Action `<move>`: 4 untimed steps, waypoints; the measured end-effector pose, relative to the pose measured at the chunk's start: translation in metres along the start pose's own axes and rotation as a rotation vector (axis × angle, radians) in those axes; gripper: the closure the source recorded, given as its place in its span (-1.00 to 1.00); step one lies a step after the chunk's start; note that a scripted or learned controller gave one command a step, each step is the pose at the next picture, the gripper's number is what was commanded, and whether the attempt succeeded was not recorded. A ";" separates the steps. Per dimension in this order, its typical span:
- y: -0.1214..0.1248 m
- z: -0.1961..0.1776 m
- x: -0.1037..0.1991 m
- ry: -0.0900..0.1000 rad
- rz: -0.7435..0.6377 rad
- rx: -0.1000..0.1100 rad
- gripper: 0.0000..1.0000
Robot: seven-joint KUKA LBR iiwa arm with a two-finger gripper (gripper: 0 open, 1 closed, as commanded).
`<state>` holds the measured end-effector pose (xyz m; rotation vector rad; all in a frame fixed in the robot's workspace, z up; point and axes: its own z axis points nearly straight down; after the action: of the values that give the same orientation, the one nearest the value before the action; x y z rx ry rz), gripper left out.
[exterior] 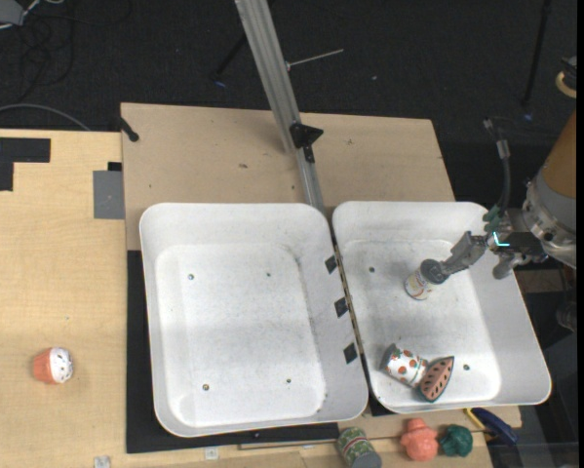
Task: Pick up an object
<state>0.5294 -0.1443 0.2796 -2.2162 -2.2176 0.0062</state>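
The right bin [506, 359] holds three things. A small tan and white cylinder [417, 287] stands near its middle. Near the front lie a white piece with red spots [403, 364] and a brown ribbed piece [436, 378], touching each other. My gripper [435, 270] reaches in from the right and hangs low, its tip right at the top of the small cylinder. The tip is dark and small in this view.
The left bin [165, 261] sits beside the right one, with black clips [338, 305] along the shared wall. A metal rail [275, 76] slants down from the back. A red and white ball [53, 366] lies on the wooden table at left. Small toys [418, 441] sit below the right bin.
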 end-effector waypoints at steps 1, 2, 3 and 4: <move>0.001 -0.002 -0.001 -0.001 0.002 -0.005 -1.00; -0.001 0.054 0.010 0.001 0.002 0.001 -1.00; -0.002 0.112 0.020 0.001 0.004 0.002 -1.00; -0.001 0.176 0.021 0.001 0.004 0.003 -1.00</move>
<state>0.5273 -0.1230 0.1032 -2.2183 -2.2117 0.0080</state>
